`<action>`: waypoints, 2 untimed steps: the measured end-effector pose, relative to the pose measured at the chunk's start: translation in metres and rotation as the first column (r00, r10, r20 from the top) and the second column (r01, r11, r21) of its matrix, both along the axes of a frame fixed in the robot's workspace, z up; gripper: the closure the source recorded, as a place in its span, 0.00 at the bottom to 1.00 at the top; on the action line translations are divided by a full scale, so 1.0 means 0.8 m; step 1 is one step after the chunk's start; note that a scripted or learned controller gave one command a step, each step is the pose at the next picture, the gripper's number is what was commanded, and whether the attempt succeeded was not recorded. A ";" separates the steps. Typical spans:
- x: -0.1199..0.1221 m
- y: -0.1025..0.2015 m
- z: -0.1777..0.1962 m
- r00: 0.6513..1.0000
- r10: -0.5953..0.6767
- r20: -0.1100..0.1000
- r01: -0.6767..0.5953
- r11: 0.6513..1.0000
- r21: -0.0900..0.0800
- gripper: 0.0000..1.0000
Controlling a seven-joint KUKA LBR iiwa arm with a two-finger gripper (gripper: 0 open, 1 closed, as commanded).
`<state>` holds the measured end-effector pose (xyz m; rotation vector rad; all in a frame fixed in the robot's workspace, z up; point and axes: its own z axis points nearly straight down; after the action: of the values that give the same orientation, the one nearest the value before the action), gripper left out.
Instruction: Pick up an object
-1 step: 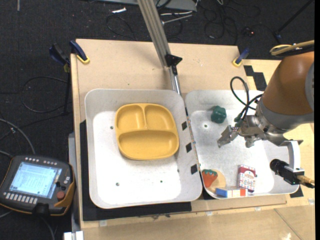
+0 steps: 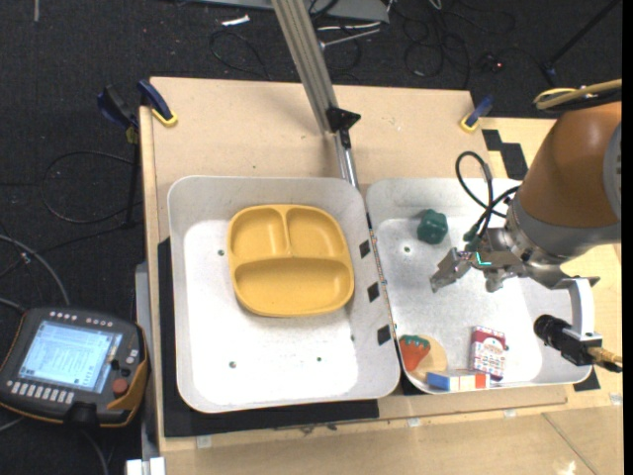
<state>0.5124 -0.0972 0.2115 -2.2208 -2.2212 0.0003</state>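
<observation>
Camera view looks down on my bench at a slant, with the two white bins side by side and my arm coming in from the right. My gripper (image 2: 473, 270) hangs over the middle of the right bin (image 2: 396, 198), and my fingers (image 2: 445, 272) are spread apart with nothing between them — one finger reaches toward the bin's left wall, the other toward its right. I am not touching any object.

The things I could pick lie around me in that bin. A small dark green object (image 2: 431, 226) sits near the bin's far edge, just beyond my gripper and apart from it. Along the near edge there is a cluster: a strawberry-like toy (image 2: 415, 349), red with a green top, near the near-left corner; a small blue and white block (image 2: 454, 380) just beside it, close against the near wall; and a red and white packet (image 2: 489, 352) toward the near-right, close to the block — whether the two touch I cannot tell.

In the left bin (image 2: 198, 206) lies a yellow divided plate (image 2: 291, 259) with three compartments, toward the far half of the bin and well apart from my gripper.

Beyond the bench's left edge, on the dark floor, rests a handheld control pendant (image 2: 71, 359) with a lit screen.
</observation>
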 end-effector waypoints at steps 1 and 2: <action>-0.009 0.004 -0.077 1.000 -0.001 -0.007 0.001 1.000 0.001 0.00; -0.010 0.005 -0.143 1.000 -0.001 -0.004 0.001 1.000 0.001 0.00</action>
<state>0.5041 -0.0932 0.0967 -2.2194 -2.2179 0.0039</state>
